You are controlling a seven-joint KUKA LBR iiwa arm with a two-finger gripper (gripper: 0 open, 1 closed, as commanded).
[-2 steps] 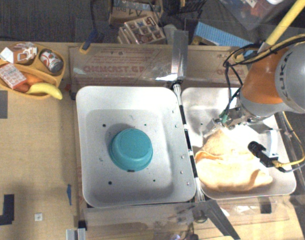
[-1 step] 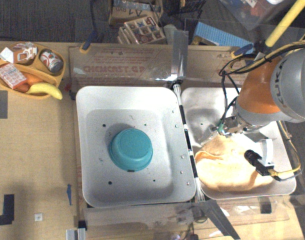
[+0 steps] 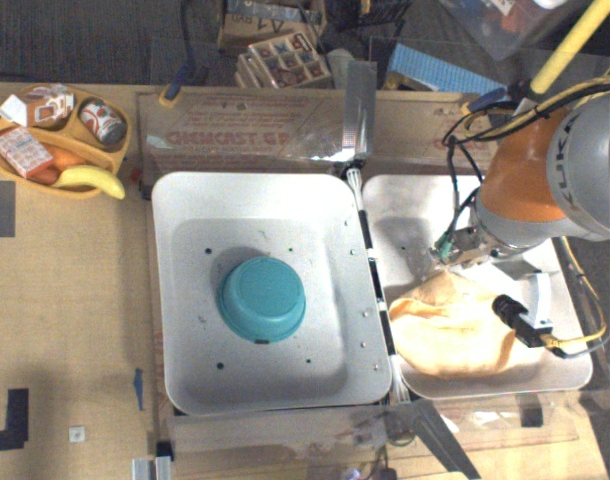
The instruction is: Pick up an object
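bowl in left bin, cloth in right bin

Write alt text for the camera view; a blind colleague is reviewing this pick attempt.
A grey and orange robot arm reaches from the right over the right bin, above a crumpled yellow-orange cloth. The left bin holds an upturned teal bowl. A tray of toy food sits on the bench at far left.

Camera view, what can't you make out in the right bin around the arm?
- Gripper: its working end is buried under the arm's grey and orange wrist.
- Orange cloth: the top edge runs under the gripper, so contact is unclear.
- Right bin: the far right side is covered by the arm.
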